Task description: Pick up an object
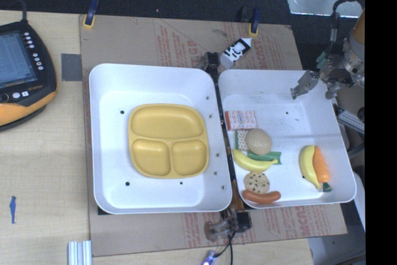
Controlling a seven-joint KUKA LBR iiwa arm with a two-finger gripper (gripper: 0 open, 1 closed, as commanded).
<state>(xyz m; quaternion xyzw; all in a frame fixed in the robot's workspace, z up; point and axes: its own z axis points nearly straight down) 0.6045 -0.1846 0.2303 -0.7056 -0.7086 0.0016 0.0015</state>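
The claw (pixel 313 85) hangs over the top right part of the right bin (pixel 291 121), and I cannot tell if it is wide or narrow. Nothing is seen in it. The toy food sits lower in that bin: a small red packet (pixel 240 119), a round bun (pixel 258 141), a banana (pixel 253 161), a cookie (pixel 256 182), a hot dog (pixel 261 197), and another banana (pixel 307 164) touching a carrot (pixel 320 166). The left bin (pixel 111 133) holds a yellow tray (pixel 168 139)
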